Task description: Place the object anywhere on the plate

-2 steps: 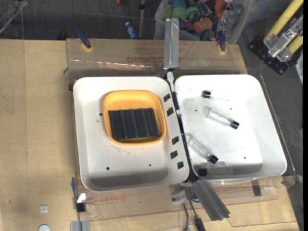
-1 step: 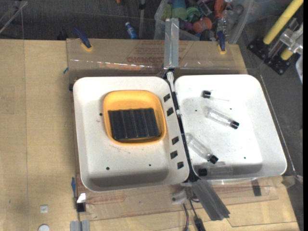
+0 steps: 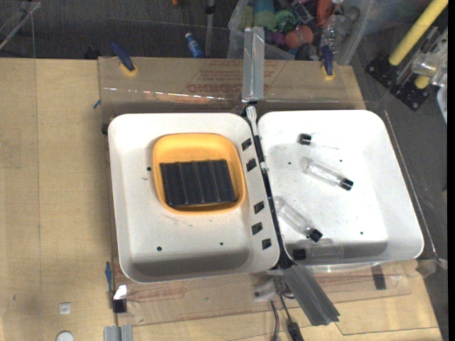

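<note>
**Tubes in the right bin, plate in the left**

Nearest the worktop's front edge, a clear tube (image 3: 298, 222) with a black cap lies slantwise by the divider (image 3: 257, 183). Farther back lie a second tube (image 3: 328, 174) and a small one (image 3: 311, 141). The orange plate (image 3: 197, 145), bearing a dark ridged block (image 3: 197, 183), sits across the divider to their left.

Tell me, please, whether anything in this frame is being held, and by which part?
Nothing is seen being held. Three clear tubes lie loose in the right bin; the yellow plate in the left bin carries a dark ribbed block.
</note>
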`<state>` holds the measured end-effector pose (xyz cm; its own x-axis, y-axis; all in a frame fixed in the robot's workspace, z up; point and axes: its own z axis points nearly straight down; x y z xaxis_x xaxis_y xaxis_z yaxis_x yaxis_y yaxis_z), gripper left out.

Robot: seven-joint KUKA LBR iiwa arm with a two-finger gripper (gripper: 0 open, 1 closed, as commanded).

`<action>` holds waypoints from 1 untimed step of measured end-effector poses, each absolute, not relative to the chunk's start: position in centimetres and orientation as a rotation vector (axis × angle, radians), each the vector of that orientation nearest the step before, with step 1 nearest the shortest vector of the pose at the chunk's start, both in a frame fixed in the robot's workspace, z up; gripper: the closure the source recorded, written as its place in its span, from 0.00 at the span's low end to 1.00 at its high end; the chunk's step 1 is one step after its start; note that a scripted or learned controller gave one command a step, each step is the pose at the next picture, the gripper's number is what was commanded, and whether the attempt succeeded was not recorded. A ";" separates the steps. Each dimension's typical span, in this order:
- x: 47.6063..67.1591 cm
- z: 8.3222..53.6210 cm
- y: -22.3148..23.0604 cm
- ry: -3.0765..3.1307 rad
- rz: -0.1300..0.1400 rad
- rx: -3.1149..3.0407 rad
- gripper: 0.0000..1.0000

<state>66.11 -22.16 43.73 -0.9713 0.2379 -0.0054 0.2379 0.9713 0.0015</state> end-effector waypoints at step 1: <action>66.2 43.7 -22.0 3.135 0.001 0.007 1.00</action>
